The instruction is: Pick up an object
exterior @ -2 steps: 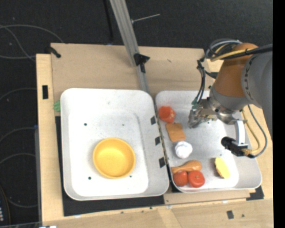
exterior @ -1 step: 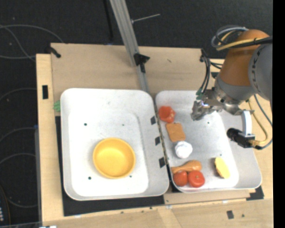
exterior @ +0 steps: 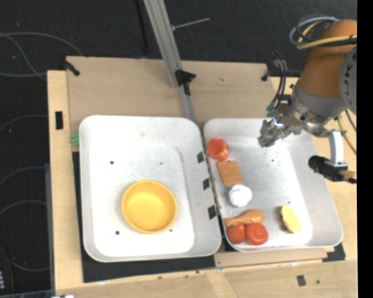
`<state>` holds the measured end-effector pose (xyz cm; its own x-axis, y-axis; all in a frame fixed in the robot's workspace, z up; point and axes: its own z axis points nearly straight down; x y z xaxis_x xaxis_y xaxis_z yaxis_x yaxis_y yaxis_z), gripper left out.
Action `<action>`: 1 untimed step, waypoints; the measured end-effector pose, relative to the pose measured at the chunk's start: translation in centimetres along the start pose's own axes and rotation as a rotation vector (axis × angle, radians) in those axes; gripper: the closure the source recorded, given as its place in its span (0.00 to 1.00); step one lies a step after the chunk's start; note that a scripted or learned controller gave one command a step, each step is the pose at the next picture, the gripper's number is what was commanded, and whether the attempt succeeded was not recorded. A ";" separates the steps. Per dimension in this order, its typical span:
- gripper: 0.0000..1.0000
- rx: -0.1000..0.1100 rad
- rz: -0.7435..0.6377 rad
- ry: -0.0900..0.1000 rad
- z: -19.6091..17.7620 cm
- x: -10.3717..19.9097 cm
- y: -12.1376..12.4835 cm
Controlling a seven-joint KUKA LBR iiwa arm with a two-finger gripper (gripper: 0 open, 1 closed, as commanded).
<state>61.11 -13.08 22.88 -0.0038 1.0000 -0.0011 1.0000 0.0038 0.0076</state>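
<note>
My gripper [exterior: 268, 134] hangs over the far part of the right bin [exterior: 311, 185], with nothing seen between its fingers. Along that bin's left side lie a small red-orange piece [exterior: 217, 148], a brown block [exterior: 230, 173] and a white round object [exterior: 240, 196]. At the bin's near left corner rest an orange elongated piece [exterior: 245, 217] and two red round items [exterior: 256, 233]. A yellow piece [exterior: 290, 219] lies near the front right. All of these sit apart from the gripper, to its left and nearer the front.
The left bin [exterior: 105, 148] holds a yellow bowl [exterior: 149, 206]. A slanted metal pole [exterior: 165, 39] rises behind the bins. A black fixture [exterior: 326, 166] sticks out at the right bin's right edge. Cables lie on the dark floor at left.
</note>
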 end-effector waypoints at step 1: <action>1.00 0.007 -0.003 0.003 0.3 5.1 0.2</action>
<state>61.31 -7.99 22.52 -0.0069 1.0000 0.0016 1.0000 0.0069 0.0004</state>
